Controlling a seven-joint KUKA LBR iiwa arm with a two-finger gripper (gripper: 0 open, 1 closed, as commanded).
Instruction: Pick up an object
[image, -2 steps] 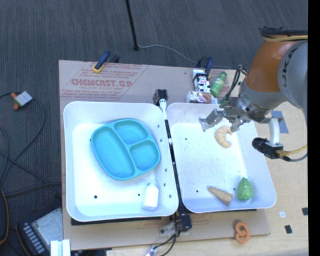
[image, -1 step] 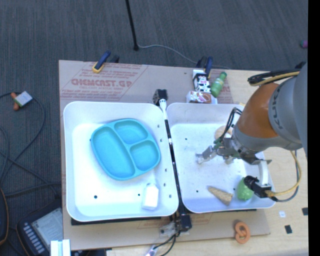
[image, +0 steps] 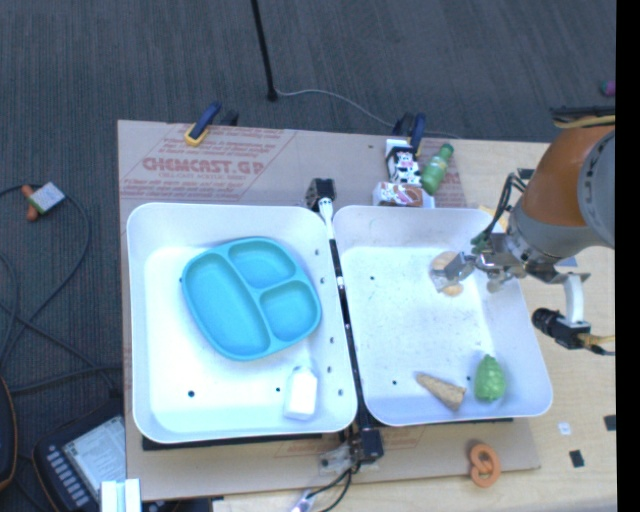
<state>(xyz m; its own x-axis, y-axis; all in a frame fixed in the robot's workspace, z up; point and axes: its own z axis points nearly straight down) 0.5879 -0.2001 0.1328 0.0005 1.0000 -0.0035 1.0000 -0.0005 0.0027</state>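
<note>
My gripper (image: 474, 268) hangs low over the upper right part of the right bin (image: 400, 330), under the grey wrist and orange band. A small tan round object (image: 449, 280) lies right at the gripper's left tip, partly covered by it. A green lumpy object (image: 490, 380) and a tan wedge (image: 441, 390) rest near the bin's front right corner, well below the gripper. In the left bin (image: 160, 400) sit a blue divided plate (image: 252, 297) and a small white bottle (image: 301, 392).
Behind the bins on the cardboard stand a green bottle (image: 435, 168) and a small printed box (image: 402, 185). An orange ring (image: 484, 463) lies on the board in front of the right bin. The ridge between the bins (image: 342, 310) runs down the middle.
</note>
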